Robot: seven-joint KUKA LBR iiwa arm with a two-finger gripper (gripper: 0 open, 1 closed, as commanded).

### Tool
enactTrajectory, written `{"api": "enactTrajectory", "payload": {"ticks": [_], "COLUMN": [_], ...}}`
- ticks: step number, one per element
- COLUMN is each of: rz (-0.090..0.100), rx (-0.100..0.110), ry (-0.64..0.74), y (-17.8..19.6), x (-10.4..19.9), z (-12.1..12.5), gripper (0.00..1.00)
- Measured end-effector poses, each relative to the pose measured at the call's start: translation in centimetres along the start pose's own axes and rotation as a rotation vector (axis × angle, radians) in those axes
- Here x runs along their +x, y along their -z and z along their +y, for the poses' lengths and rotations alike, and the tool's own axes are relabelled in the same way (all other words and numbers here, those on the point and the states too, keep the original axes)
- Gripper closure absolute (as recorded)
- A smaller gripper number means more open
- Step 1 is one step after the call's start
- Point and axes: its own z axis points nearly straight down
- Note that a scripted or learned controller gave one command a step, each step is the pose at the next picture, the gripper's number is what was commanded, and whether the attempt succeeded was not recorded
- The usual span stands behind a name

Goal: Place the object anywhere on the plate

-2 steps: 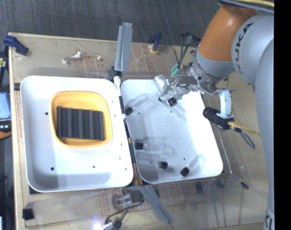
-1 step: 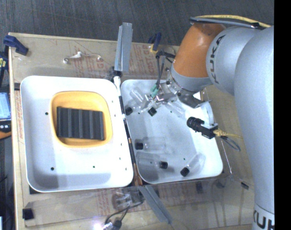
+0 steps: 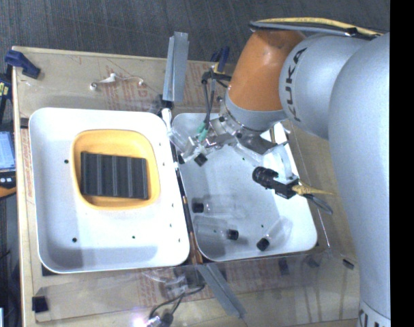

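Ribbed dark object [image 3: 115,176], which we take for the task's thing, lies to the view's left of the jaws, across the wall between the two bins, and that is the relation any coming move turns on.

The jaws hang at the end of the arm [image 3: 261,73] over the upper left corner of the right bin [image 3: 302,234], close to the shared wall. The wrist hardware hides them, so we cannot tell whether they are apart or together, and we see nothing held between them. Just below and to the right of the wrist, a black fitting with a yellowish tip [image 3: 278,181] sticks out over the bin. Some small dark bits [image 3: 232,234] sit on the bin floor; we cannot make out what they are.

Further out, in the left bin [image 3: 50,244], the yellow plate [image 3: 114,140] sits near the middle. The object rests flat on it, inside the rim, its long axis running left to right in the view and its ribs running across that. We judge the placing looks done already. If the object is to be handled again, the arm must cross the wall leftward. Both bins stand on the desk [image 3: 70,70].
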Motion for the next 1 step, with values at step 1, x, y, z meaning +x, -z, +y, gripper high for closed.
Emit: {"api": "enactTrajectory", "payload": {"ticks": [1], "rz": [-0.003], "rx": [-0.004], "ry": [0.083], "y": [0.25], "x": [4.60], "z": [2.66], "gripper": [1.00]}}
